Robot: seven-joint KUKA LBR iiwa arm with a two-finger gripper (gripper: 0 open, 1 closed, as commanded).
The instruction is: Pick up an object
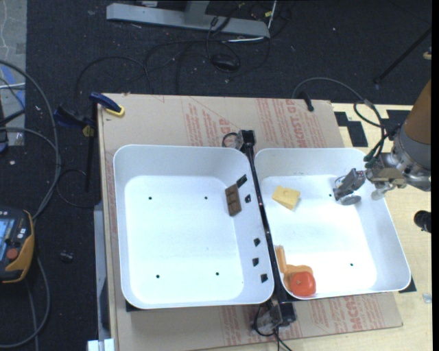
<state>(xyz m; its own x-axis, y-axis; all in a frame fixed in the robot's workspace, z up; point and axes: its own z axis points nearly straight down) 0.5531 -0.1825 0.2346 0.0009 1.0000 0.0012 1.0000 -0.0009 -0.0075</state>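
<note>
Bench top [206, 113] is brown board w/ red print. Round it: dark speckled floor [62, 55]. Black cables [41, 137] loop left of bench; grey bar [185, 19] lies beyond its far edge. Orange-black device [15, 245], poss. a handset, sits left of bench. Even overhead light.

Both bins are plain white, the left bin [137, 206] and the right bin [357, 233], each with a few small dark dots on the floor. Brown block [234, 201] sits by the left bin's right edge. In the right bin there's a pale yellow wedge [287, 198], and a red-orange ball [301, 282] with an orange stick [280, 258] in the bottom-left corner. The bench [178, 116] is tan cardboard with red lettering.
</note>
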